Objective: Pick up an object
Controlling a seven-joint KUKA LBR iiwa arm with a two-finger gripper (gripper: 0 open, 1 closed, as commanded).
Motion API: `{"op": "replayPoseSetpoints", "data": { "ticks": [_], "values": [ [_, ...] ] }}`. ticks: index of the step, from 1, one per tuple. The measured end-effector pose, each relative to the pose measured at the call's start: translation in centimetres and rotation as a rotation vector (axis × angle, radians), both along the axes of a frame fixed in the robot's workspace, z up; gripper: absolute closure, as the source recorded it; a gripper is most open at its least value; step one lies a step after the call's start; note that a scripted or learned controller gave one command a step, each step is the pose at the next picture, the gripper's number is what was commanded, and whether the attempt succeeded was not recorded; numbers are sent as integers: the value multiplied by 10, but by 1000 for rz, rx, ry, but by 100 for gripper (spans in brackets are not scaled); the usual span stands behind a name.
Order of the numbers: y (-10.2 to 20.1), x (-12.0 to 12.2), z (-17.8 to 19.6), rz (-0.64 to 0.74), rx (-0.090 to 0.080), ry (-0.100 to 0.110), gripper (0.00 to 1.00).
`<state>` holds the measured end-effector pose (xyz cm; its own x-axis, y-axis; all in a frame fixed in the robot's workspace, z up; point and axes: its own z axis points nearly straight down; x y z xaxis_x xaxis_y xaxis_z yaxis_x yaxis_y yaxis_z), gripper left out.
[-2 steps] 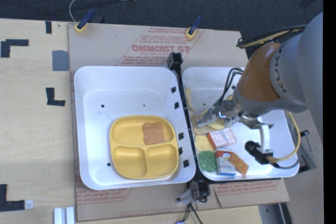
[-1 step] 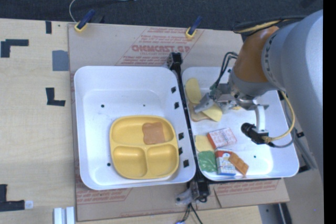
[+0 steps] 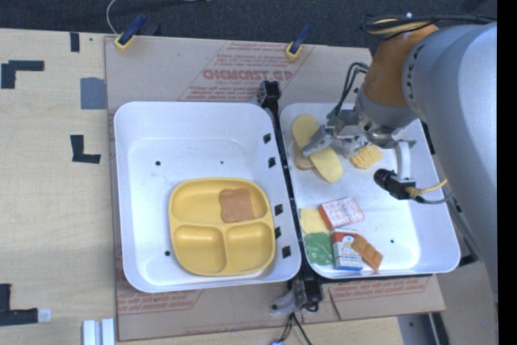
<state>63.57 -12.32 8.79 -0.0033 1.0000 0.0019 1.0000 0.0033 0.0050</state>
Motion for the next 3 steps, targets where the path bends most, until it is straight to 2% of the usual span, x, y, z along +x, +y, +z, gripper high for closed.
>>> {"op": "replayPoseSetpoints", "data": {
  "ticks": [1, 2, 3],
  "values": [
    [27, 35, -1, 2, -6, 3, 0],
    [28, 34, 9, 0, -4, 1, 100],
    [82, -8, 102, 3, 1, 1, 100]
  ]
}}
